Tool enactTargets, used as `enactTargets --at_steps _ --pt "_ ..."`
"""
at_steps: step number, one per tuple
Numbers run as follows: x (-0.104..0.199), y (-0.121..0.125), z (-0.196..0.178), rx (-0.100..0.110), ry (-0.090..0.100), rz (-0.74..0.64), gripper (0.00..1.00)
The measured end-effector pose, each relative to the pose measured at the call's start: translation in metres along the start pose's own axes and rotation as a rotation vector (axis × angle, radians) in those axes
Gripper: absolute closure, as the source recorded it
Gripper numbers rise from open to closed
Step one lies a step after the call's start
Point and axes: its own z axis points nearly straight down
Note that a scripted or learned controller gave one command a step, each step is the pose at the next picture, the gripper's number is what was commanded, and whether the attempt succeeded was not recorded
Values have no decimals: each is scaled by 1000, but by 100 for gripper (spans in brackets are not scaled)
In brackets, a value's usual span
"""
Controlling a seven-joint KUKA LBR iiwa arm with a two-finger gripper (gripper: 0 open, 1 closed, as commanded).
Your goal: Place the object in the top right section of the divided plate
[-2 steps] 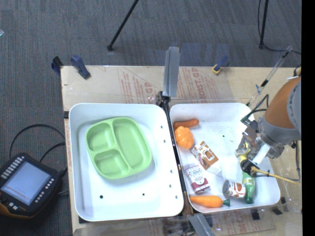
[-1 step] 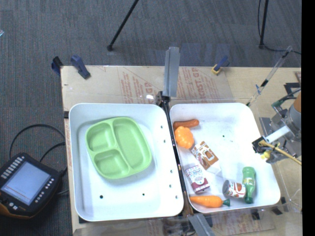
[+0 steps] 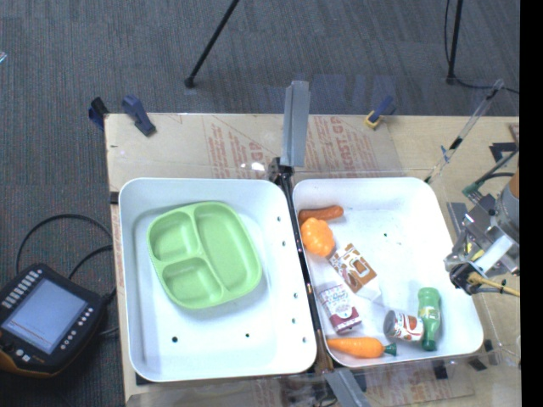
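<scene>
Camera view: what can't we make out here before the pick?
- Gripper: at the right bin's edge, too small and cluttered to tell its finger state.
- Arm: mostly cut off by the right frame edge.
- Can: partly behind the green bottle, label unreadable.
- Carton and small box: print too small.
- Green divided plate: fully visible.

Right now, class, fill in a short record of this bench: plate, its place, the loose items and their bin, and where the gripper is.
plate: green divided plate, three sections, nothing in them
plate's place: left bin
right bin contents: two carrots, orange fruit, two small cartons, can, green bottle
gripper: at the right bin's right edge, beside the bottle, nothing seen in it
task step: not yet done
</scene>
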Motion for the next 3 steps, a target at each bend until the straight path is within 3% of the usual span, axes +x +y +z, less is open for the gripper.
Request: enactTargets --at_steps 1,2,3 --pt "-27 6 -164 -3 0 -58 100" --pt "-14 -11 -203 -4 0 16 100" --pt "-27 6 -202 -2 -1 367 100"
